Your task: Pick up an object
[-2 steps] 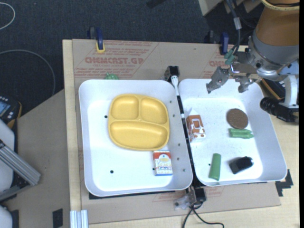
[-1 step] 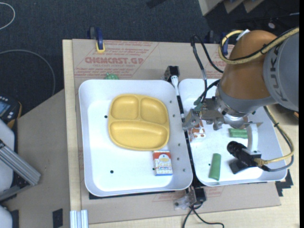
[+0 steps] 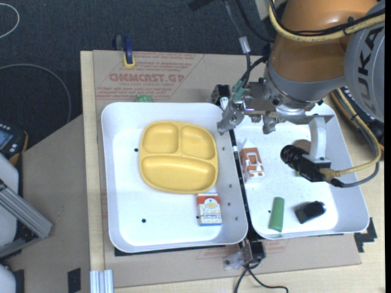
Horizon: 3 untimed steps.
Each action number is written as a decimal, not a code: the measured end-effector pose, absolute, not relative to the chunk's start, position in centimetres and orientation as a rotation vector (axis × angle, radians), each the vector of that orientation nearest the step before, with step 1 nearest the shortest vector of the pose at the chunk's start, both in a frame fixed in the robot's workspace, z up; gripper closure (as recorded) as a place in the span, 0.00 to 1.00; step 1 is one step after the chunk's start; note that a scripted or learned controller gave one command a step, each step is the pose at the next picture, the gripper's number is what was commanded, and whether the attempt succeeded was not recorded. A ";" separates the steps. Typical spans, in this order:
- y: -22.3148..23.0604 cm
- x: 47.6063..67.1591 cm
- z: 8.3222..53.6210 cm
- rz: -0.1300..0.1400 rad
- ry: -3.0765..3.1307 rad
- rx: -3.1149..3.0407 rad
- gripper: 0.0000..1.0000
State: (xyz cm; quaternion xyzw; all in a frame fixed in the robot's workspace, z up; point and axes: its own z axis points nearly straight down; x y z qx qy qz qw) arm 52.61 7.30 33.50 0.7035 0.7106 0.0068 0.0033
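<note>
My gripper (image 3: 248,122) hangs under the orange wrist over the back left corner of the right bin (image 3: 348,182). Its two fingers stand apart, open, with nothing between them. Just in front of it a small brown-and-white packet (image 3: 252,163) lies flat on the bin floor. A green cylinder (image 3: 277,213) and a small black block (image 3: 310,211) rest near the bin's front edge. In the left bin (image 3: 119,182) sit a yellow divided plate (image 3: 178,157) and a small red-and-white box (image 3: 209,209).
A black cylindrical part on a white bracket (image 3: 300,159) hangs from the arm over the right bin's middle. The bins' shared rim (image 3: 237,176) runs just left of the packet. Cables (image 3: 360,170) loop at the right.
</note>
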 end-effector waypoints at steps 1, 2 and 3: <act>6.8 52.5 33.9 0.004 2.221 2.218 1.00; 5.6 47.8 37.9 0.008 2.219 2.219 1.00; 13.3 55.9 36.0 0.007 2.228 2.212 1.00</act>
